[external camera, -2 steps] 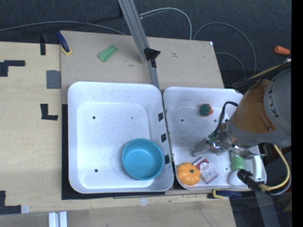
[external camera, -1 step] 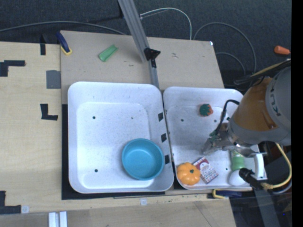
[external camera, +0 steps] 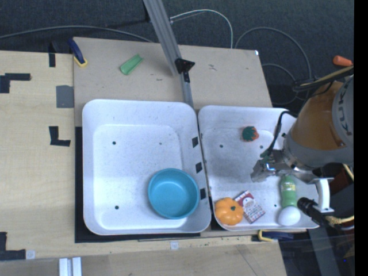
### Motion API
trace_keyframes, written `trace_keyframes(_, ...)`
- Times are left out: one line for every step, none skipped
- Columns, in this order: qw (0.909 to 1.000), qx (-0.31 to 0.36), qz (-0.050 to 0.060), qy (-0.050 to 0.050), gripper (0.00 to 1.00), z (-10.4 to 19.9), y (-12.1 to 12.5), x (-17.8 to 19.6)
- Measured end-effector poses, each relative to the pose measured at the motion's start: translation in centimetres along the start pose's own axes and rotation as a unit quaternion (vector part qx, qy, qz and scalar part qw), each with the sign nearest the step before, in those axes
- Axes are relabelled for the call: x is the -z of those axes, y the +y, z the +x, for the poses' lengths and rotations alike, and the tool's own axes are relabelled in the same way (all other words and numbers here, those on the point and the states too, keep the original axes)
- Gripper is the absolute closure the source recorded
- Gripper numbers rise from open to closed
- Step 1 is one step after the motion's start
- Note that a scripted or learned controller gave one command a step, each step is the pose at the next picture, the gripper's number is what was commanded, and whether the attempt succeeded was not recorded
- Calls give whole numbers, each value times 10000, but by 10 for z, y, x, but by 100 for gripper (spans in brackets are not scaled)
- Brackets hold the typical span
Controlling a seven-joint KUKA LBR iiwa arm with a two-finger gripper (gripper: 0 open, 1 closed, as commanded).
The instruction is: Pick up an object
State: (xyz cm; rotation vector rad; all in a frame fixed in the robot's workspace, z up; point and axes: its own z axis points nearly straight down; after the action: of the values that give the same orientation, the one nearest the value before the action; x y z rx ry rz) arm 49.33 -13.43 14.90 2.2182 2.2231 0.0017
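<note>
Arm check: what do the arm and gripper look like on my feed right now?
The arm is a bulky rounded body with an orange band above a grey wrist section. A black cable runs down its near side. The gripper is a small metallic grey piece. White and black fittings sit below the wrist.

No legible text showing; red-and-white packet (external camera: 250,206) in right bin (external camera: 230,119) bearing print too small to read.
</note>
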Motion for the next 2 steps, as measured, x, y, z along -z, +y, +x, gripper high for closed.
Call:
trace_keyframes(10000, -1, -2, -2, 100, 5, 3, 43)
trace_keyframes(10000, -4, -5, -5, 100, 3, -2, 87)
